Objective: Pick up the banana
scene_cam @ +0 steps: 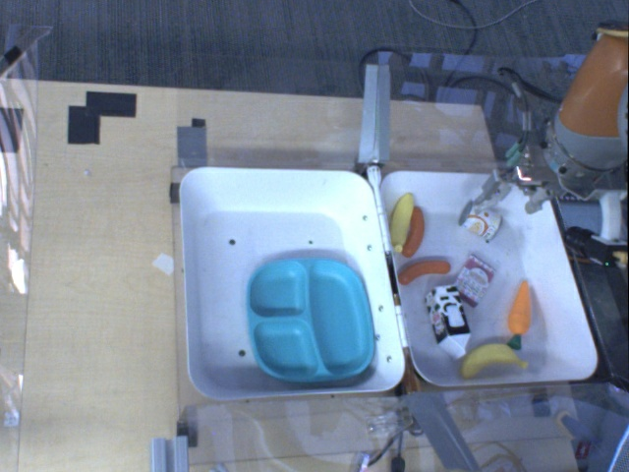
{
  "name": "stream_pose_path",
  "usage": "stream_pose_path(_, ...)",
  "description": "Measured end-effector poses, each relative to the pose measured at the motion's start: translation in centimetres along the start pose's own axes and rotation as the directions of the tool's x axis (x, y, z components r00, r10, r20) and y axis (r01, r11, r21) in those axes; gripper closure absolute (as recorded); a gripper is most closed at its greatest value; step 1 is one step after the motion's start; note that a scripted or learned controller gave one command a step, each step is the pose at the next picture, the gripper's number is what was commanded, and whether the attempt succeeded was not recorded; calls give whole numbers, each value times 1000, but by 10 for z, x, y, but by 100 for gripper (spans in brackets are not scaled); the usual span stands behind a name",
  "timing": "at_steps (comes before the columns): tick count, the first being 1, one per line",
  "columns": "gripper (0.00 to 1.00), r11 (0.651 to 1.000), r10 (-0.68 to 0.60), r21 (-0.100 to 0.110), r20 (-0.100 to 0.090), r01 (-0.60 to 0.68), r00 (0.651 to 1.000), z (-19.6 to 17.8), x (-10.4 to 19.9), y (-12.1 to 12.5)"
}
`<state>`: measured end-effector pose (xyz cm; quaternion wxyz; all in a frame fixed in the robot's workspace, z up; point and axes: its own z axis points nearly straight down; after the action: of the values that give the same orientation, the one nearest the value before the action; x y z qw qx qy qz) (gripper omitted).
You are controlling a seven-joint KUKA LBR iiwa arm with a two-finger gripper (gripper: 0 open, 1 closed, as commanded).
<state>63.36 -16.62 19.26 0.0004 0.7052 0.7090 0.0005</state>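
Note:
A yellow banana (493, 359) with a dark tip lies at the front of the right bin (580, 347), near its front wall. A second yellow, banana-shaped piece (400, 218) lies along the same bin's left wall. My gripper (503, 205) hangs over the back of the right bin, far from both. Its fingers (484, 203) are spread open with nothing between them. One fingertip is just above a small white cup-like object (482, 226).
The right bin also holds two reddish sausages (415, 231) (424, 269), a black-and-white carton (447, 313), a small pink box (475, 278) and an orange carrot (520, 308). A blue divided tray (310, 320) sits in the left bin (211, 264).

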Motion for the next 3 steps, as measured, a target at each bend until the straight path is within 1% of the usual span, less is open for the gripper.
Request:
stream_pose_path(1,0,995,-96,-5,3,96,995,-192,6,36)
stream_pose_path(2,100,995,-103,-6,5,103,995,-202,8,37)
stream_pose_path(3,0,995,-104,-6,5,104,995,-202,8,37)
